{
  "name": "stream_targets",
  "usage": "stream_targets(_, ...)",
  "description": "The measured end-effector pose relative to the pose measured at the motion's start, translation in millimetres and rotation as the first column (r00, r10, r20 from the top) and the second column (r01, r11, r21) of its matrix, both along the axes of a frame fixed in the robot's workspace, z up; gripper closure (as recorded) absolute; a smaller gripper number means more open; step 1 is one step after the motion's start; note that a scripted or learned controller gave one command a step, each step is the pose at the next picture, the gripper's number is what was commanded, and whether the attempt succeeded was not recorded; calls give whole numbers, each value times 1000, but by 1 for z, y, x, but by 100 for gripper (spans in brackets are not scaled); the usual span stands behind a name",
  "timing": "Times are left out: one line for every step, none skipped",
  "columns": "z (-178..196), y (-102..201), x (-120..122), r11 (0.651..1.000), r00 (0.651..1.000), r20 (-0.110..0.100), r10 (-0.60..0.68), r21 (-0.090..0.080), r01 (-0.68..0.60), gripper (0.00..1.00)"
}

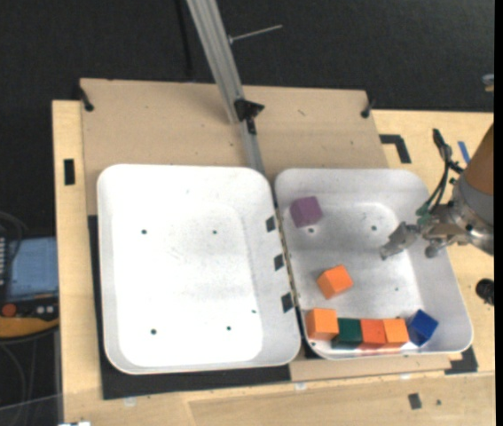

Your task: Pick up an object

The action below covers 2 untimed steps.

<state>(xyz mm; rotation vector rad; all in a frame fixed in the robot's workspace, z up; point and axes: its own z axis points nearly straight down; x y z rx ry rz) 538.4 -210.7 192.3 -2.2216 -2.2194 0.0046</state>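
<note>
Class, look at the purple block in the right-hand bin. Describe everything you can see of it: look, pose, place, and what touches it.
The purple block is a small, matte, dull-violet cube, probably foam or painted wood. It sits flat on the floor of the right bin, near the upper left corner, turned slightly askew to the bin's walls. It stands alone: nothing touches it but the bin floor. The lone orange block lies apart, nearer the camera, and the end effector is off to the right, well clear of it.

Gripper (415, 240) over right bin (437, 278), apart from purple cube (305, 210) and orange cube (334, 281).

Grey metal hand (415, 240), orange band
</note>
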Motion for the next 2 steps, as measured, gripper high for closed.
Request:
stream_targets(-63, -2, -4, 1000, 1000, -2, 0, 1, 0, 0)
stream_targets(-94, -4, -3, 1000, 1000, 7, -2, -3, 2, 0)
